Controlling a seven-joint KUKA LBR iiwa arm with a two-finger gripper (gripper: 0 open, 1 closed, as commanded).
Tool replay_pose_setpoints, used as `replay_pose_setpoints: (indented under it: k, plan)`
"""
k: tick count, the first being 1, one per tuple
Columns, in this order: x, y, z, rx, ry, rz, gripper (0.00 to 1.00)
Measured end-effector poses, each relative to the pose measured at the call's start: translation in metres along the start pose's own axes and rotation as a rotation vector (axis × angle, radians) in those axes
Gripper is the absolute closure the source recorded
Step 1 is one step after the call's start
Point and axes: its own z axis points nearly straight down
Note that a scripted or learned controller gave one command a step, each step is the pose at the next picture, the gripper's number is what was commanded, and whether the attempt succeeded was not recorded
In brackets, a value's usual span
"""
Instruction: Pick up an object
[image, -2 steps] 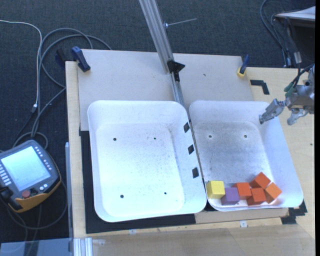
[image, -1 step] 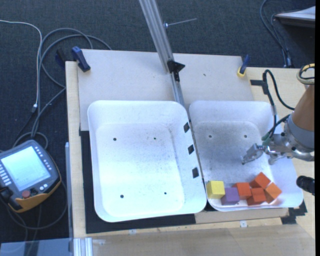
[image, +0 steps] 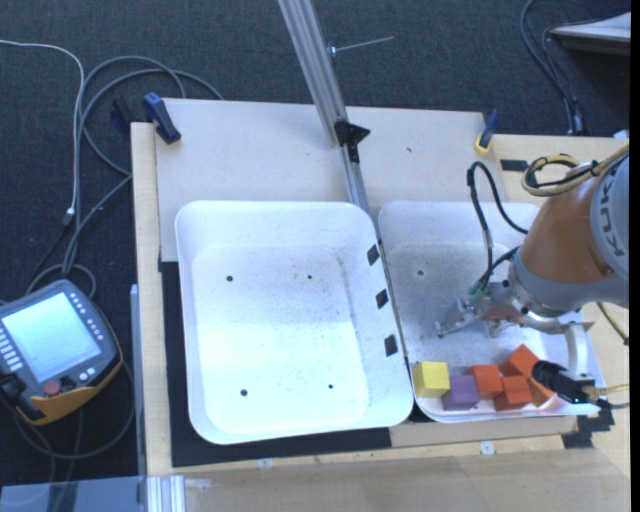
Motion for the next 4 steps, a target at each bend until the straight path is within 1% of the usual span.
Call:
replay_pose_setpoints:
  k: [1, 2, 3, 4]
  plan:
    - [-0.002, 0.002, -0.015, -0.011, -0.004, 0.003, 1.00]
    - [-0.019, 0.035, -0.186, -0.020, -0.009, 0.001, 1.00]
    - [-0.005, 0.033, -0.199, -0.014, -0.006, 0.000, 1.00]
    - [0.048, 0.040, -0.165, -0.004, -0.001, -0.003, 1.00]
